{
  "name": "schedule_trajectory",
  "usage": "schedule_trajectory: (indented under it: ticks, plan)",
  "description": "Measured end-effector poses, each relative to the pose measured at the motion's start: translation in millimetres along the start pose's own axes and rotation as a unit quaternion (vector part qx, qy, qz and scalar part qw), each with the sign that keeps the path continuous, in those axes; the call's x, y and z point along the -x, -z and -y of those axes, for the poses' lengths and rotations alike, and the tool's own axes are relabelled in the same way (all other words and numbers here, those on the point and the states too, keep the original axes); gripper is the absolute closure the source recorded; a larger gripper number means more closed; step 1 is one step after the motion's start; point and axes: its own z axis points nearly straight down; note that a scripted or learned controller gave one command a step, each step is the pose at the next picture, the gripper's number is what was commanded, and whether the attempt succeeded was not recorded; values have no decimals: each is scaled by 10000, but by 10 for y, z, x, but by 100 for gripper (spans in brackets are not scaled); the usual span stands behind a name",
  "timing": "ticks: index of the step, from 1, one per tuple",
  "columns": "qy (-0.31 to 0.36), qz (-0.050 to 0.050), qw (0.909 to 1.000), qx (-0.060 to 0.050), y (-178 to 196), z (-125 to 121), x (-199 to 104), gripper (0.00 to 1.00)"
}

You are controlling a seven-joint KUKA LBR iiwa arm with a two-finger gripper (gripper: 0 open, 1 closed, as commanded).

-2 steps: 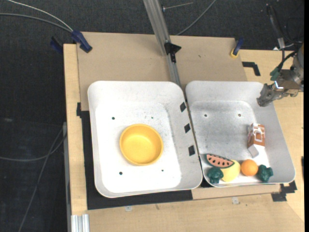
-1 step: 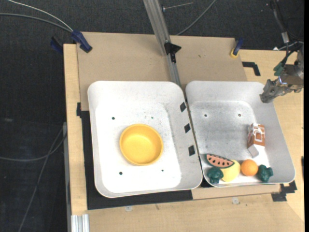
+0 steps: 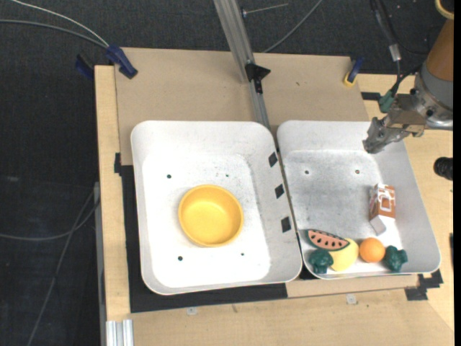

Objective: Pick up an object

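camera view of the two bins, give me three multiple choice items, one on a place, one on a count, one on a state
1. Where does the yellow round plastic bowl sit?
A. in the left white bin
B. in the right white bin
C. on the bare bench

2. How many dark green broccoli-like toys lie in the right white bin?
A. none
B. one
C. two

3. How does the gripper stand?
A. pressed down on the yellow round plastic bowl
B. above the far right part of the right white bin, apart from the toys
C. resting on the small orange ball

Answers
1. A: the bowl lies near the middle of the left bin.
2. C: one lies beside the watermelon slice toy, the other right of the orange ball.
3. B: the toys lie along the near edge, well away from the gripper.
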Motion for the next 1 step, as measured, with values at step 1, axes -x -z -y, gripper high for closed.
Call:
schedule_trajectory:
  ticks: [1]
  plan:
    - [-5,13,10000,7,-53,-160,-461,100]
